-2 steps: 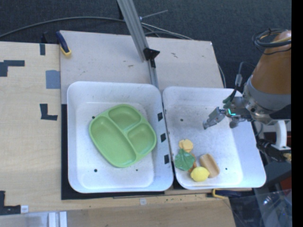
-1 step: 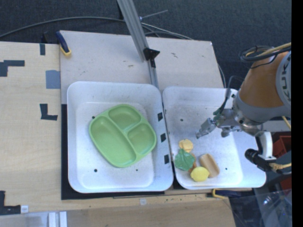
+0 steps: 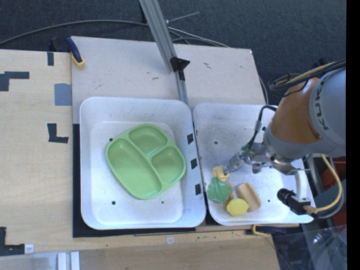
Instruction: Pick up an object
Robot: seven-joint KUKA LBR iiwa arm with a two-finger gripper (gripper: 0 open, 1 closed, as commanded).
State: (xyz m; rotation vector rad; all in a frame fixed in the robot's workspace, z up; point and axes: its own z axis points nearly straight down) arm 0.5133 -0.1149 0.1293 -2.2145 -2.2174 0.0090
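Grey gripper (image 3: 232,165) is seen low in right bin (image 3: 225,120), just above green toy (image 3: 218,191); grip state cannot be told.

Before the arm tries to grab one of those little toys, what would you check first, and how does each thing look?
1. Objects within the right bin: ok; green leafy toy, yellow lemon, tan bun and a small yellow piece cluster at its near edge.
2. Gripper near a target: ok, just beside the small yellow piece.
3. Fingers ready: cannot tell.
4. Target standing apart: not ok, toys touch or crowd.
5. Green plate out of the way: ok, in the left bin.
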